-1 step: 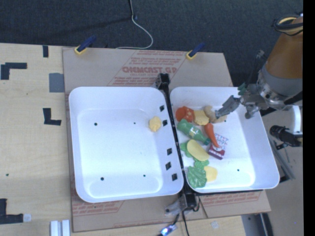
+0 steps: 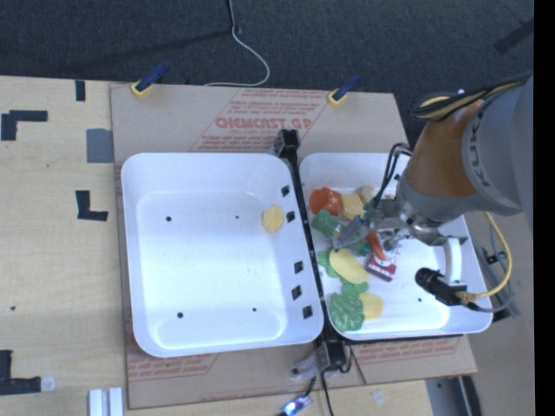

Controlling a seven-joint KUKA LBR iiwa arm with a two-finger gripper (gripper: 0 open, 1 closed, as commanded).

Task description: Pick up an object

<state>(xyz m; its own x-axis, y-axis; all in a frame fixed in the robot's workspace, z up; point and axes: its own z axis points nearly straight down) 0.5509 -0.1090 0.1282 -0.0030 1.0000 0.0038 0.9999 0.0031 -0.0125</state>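
The end effector sits low among the toys heaped in the right bin, its grip impossible to tell, so nothing looks lifted yet.

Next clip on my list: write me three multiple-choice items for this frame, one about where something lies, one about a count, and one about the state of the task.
1. Where does the small pale yellow round piece lie?
A. In the left shallow white bin, near the black divider
B. In the right white bin among the pile
C. On the cardboard outside the bins

2. How many loose objects lie in the left bin?
A. None
B. One
C. Four

3. Where is the claw of the grey arm with the orange band?
A. Raised over the left bin
B. Parked off the bench
C. Down in the right white bin, at the pile of red, green and yellow toy pieces

Answers: 1 A, it sits by that bin's right wall. 2 B, the yellow piece is alone there. 3 C, the wrist ends among the coloured pieces.
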